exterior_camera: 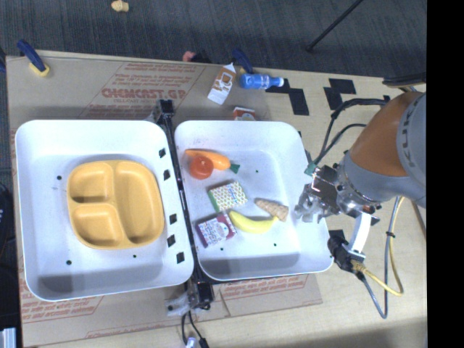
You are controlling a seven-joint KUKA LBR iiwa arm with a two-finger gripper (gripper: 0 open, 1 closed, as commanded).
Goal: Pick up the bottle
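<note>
The bottle, blue with a white end, lies on its side on the bench beyond the far rim of the right bin, outside both bins and next to a small carton. The arm reaches in from the right, and its gripper hangs over the right edge of the right bin, well apart from the bottle; whether it is wide or narrow I cannot tell, since the wrist hides that. Inside the right bin lie a carrot touching a tomato, a green patterned box, a pink packet, a banana and a cone just beside the banana. The left bin holds a yellow divided plate
</note>
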